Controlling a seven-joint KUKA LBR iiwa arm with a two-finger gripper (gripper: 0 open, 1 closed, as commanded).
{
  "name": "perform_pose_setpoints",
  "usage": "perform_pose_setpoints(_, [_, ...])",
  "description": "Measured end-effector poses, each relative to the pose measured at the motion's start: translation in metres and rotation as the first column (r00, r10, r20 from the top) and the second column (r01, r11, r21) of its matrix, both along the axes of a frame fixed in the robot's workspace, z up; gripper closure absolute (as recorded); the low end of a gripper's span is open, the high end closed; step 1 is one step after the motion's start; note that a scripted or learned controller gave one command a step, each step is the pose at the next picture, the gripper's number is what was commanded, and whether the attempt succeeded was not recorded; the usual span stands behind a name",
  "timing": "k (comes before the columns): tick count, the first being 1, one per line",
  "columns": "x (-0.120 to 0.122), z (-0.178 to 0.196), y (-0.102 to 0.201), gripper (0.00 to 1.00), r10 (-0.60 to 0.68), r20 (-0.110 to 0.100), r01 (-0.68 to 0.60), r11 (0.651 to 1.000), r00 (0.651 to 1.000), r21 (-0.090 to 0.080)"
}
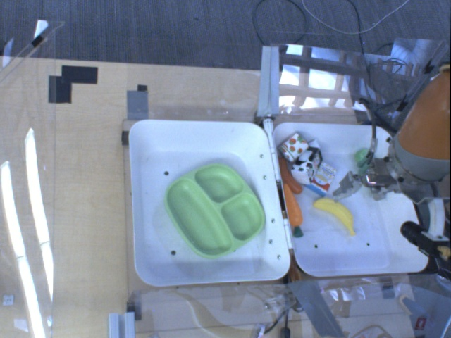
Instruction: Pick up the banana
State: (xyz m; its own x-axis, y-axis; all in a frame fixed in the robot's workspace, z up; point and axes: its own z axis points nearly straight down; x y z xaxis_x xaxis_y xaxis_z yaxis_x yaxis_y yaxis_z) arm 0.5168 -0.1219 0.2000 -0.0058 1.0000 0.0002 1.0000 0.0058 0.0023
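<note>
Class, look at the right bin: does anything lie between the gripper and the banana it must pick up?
Nothing visible does. The gripper hangs just above and beside the banana, with bare white bin floor between them. The carrot and the small packets lie to the camera's left, off that path.

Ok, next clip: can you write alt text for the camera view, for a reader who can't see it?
A yellow banana lies in the right white bin, with the gripper just above it, not holding it. A carrot and small toys lie along that bin's left side. The left white bin holds a green divided plate.
</note>
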Motion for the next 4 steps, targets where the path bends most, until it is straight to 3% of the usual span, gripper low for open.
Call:
perform_pose_setpoints(1, [-0.023, -0.111, -0.015, 0.00, 0.176, 0.009, -0.176, 0.984, 0.984, -0.004])
perform_pose_setpoints(2, [0.032, -0.111, -0.045, 0.00, 0.149, 0.011, -0.149, 0.989, 0.989, -0.005])
perform_pose_setpoints(3, [0.037, -0.076, -0.029, 0.00, -0.185, 0.004, 0.185, 0.983, 0.983, -0.001])
perform_pose_setpoints(4, [0.010, -0.111, -0.018, 0.00, -0.196, 0.009, 0.196, 0.981, 0.981, 0.001])
